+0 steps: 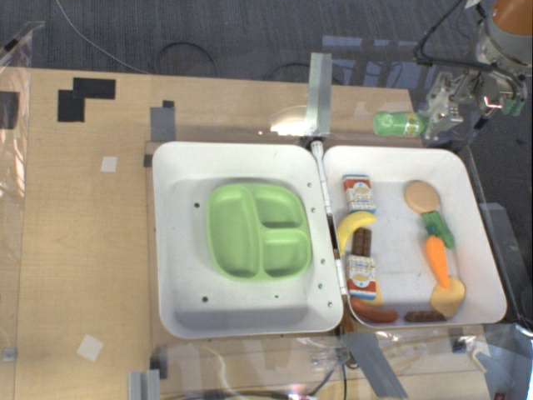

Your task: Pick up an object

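The labels on the two small cartons [358, 195] are too blurred to read.

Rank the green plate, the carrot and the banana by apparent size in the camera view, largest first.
1. Green plate, by far the largest.
2. Carrot.
3. Banana, partly hidden under a brown bar, so its place after the carrot is unsure.

The surface [92, 248] was pale wood, marked with black patches [83, 97] near its upper left. Beyond it lay dark grey carpeted floor [208, 15], crossed by a thin cable [83, 33]. A bright glare spot [287, 126] showed at mid-bench.
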Robot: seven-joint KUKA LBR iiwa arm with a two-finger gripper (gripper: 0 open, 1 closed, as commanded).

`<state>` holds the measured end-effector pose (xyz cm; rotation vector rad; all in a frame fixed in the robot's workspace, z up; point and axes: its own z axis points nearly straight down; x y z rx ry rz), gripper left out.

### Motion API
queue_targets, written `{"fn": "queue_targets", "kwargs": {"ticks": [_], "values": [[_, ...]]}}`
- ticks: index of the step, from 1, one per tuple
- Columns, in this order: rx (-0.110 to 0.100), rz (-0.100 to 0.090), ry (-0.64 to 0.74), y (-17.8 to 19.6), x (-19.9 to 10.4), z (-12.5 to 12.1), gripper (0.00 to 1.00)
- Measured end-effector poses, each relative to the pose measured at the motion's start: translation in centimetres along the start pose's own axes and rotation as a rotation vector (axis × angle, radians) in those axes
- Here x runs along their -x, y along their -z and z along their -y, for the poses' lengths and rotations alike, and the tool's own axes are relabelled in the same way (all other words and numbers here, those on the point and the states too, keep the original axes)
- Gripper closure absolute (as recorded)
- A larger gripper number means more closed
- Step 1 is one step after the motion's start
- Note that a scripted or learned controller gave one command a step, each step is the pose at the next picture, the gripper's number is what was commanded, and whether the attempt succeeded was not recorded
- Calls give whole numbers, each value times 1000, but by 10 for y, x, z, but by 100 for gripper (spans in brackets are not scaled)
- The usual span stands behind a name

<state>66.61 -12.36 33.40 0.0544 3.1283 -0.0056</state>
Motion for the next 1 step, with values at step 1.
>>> {"fn": "queue_targets", "kwargs": {"ticks": [1], "values": [[3, -3, 153, -38, -15, 27, 100]]}}
